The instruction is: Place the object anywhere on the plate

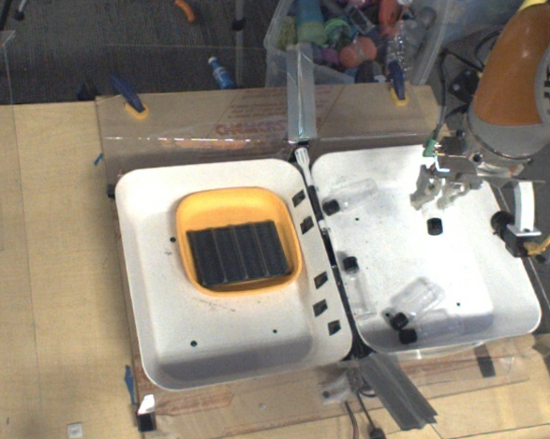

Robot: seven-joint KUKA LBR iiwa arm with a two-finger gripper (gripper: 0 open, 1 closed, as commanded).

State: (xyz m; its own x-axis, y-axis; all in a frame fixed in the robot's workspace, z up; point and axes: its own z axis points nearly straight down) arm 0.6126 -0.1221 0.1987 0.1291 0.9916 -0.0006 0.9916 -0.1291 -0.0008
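1. Nearest the camera, a clear plastic bottle with a black cap (pixel 414 305) lies on its side at the front of the right bin (pixel 507 315), hard to make out against the white.
2. Another clear bottle (pixel 349 199) lies near the divider, equally faint.
3. Above the right bin's rear, the gripper (pixel 439 191) hangs; whether it is open or closed cannot be told. A small black cap (pixel 434 225) sits just below it.
4. Inside the left bin (pixel 161 334) rests an orange plate (pixel 192 215), rounded-square, bearing a dark ribbed slab (pixel 238 253).
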